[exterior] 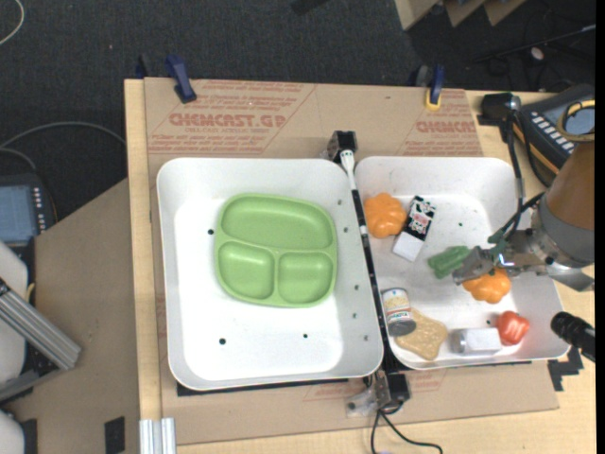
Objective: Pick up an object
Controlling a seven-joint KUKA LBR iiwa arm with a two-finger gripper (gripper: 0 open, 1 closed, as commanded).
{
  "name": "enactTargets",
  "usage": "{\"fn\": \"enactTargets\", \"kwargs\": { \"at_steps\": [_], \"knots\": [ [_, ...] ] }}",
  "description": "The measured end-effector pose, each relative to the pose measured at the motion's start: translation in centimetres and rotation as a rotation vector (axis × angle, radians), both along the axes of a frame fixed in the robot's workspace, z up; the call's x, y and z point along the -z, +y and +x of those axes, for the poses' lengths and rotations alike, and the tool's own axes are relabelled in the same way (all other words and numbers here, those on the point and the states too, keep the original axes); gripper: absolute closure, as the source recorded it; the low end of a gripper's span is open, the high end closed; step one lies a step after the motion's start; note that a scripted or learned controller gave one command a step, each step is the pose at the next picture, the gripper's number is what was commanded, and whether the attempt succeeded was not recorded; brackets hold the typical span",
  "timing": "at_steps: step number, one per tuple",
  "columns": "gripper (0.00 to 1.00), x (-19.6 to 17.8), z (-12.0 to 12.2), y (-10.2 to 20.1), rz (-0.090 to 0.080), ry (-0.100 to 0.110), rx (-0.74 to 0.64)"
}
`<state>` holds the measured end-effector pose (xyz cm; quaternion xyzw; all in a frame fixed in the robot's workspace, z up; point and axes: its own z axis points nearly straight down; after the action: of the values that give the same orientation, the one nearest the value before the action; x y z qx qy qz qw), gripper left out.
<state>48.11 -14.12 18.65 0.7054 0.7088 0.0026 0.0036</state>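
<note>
Along the right bin's [444,166] near edge lie one small jar [397,311], one tan cracker-like piece [423,335], one white block [477,340] and one red tomato-like toy [511,326]. Farther in, the gripper [480,264] sits low toward the right edge, touching one green leafy toy [447,259] and one orange toy [487,287]; its grip cannot be judged. Beyond sit one orange pepper [383,214] and one black-and-white box [415,227]. The left bin [189,329] carries one green divided plate [276,250].

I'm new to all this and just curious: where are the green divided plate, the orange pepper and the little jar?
Green divided plate [276,250], camera view, on the ridge between its compartments.
Orange pepper [384,215], camera view, middle of its body.
Little jar [397,311], camera view, on its side wall.
</note>
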Motion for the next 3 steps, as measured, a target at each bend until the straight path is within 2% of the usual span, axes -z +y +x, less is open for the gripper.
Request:
{"fn": "enactTargets", "kwargs": {
  "at_steps": [1,2,3],
  "knots": [
    [1.0,9.5,5.8,5.2,-0.001,0.004,-0.001],
    [1.0,-0.3,2.6,13.8,0.006,0.001,-0.006],
    [1.0,-12.4,-0.1,18.2,0.006,-0.005,-0.004]
  ]
}}
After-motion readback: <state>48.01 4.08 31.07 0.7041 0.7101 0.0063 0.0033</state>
